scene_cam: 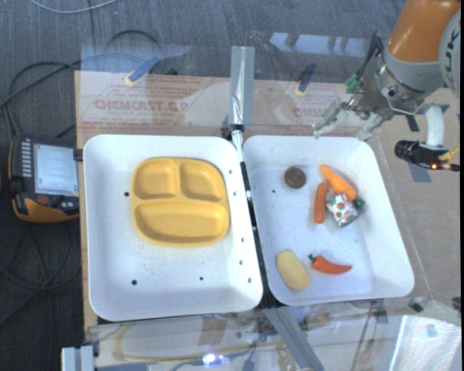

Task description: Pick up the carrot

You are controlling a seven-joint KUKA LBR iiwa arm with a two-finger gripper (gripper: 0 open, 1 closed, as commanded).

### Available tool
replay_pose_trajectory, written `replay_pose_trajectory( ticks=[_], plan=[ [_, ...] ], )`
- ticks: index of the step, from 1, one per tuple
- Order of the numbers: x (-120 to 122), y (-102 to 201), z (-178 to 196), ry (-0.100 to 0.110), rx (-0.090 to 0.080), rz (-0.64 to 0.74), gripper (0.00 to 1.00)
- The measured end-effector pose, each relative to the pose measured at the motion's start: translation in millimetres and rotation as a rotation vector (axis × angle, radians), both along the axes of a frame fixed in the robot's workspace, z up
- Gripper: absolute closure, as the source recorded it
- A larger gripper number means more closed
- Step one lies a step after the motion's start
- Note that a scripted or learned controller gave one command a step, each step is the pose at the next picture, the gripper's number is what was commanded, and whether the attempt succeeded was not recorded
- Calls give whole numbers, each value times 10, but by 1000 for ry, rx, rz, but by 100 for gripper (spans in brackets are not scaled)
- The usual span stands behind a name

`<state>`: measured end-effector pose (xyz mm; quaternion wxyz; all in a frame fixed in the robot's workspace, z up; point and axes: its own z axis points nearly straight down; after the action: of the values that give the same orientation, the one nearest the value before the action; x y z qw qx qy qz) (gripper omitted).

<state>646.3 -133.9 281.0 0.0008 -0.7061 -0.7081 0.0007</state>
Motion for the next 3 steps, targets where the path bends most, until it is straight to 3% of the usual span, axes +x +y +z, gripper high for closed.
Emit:
replay_pose_trajectory(
  ticks=[1, 2, 3],
  plan=[
    [-397, -290, -1114, 1, -1, 40, 0],
    [-53, -544, -1915, -12, -7, 91, 0],
    [-43, -542, -1807, -14, -6, 91, 100]
  ],
)
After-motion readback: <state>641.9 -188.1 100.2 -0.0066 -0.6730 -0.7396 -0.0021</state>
